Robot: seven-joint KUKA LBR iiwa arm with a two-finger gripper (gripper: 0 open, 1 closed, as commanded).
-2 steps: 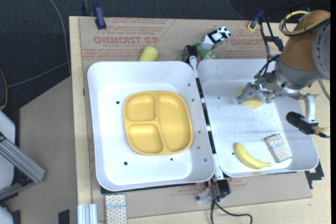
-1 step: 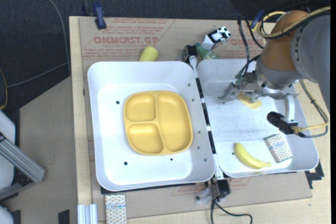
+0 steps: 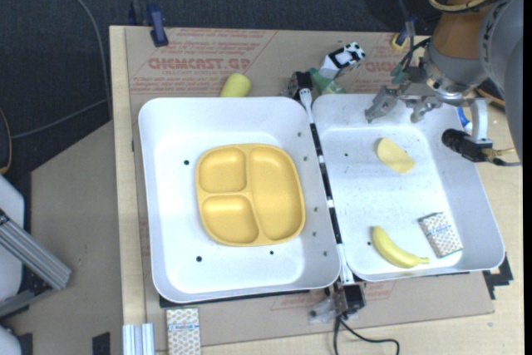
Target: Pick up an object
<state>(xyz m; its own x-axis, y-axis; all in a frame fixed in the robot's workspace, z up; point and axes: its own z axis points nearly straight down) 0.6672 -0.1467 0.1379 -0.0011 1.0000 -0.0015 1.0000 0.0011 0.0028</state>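
Note:
My gripper [image 3: 397, 107] hangs over the far edge of the right bin [image 3: 465, 179], its fingers spread open with nothing between them. A pale yellow lump [image 3: 395, 155] lies in that bin just in front of the gripper, apart from it. Near the bin's front edge lie a banana [image 3: 397, 248] and, to its right, a small patterned packet [image 3: 440, 234]. A yellow divided plate [image 3: 249, 195] sits in the middle of the left bin [image 3: 166, 137].
On the board behind the bins lie a yellow cylinder [image 3: 236, 85] and a black-and-white object [image 3: 345, 58]. A blue clamp [image 3: 155, 25] grips the board's far left edge. A patterned packet [image 3: 183, 328] lies in front of the left bin.

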